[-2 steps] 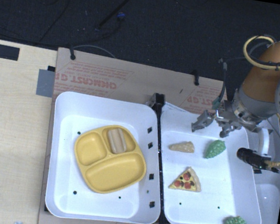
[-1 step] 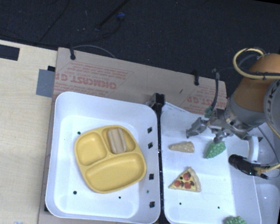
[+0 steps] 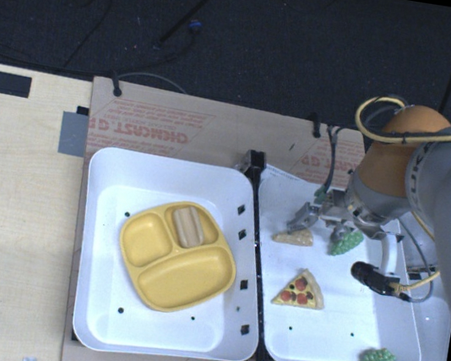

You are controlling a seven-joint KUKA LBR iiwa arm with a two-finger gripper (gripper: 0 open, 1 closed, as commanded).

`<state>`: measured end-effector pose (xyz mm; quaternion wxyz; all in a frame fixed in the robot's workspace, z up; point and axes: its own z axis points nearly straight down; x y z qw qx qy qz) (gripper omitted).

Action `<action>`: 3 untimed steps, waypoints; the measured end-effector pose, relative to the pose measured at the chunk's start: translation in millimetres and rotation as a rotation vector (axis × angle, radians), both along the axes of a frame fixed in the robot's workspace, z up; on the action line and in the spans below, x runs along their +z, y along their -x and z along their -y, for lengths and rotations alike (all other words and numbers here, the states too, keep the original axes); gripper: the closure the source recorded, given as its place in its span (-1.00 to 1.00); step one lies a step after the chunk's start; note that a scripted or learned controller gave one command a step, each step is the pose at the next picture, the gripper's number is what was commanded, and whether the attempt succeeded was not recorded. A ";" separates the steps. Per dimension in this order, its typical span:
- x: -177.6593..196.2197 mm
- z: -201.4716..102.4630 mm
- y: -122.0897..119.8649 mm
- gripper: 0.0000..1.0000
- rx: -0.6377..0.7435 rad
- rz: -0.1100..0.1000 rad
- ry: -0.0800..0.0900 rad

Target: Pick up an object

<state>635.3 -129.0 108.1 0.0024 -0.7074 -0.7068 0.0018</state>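
Hand low in right bin, fingers spread wide over beige wedge beside green piece, gripping nothing; pizza slice nearby.

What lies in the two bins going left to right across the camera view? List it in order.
Yellow divided tray with a tan piece in one compartment → pizza slice → green bunch near the right bin's front corner. The pale wedge and green piece by the gripper overlap that order, so left out.
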 end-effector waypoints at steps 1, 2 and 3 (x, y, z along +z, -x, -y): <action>12.1 0.7 -0.6 1.00 -0.002 0.002 0.000; 75.8 3.4 0.0 1.00 -0.003 0.009 0.002; 93.2 4.3 -0.1 1.00 -0.002 0.006 0.001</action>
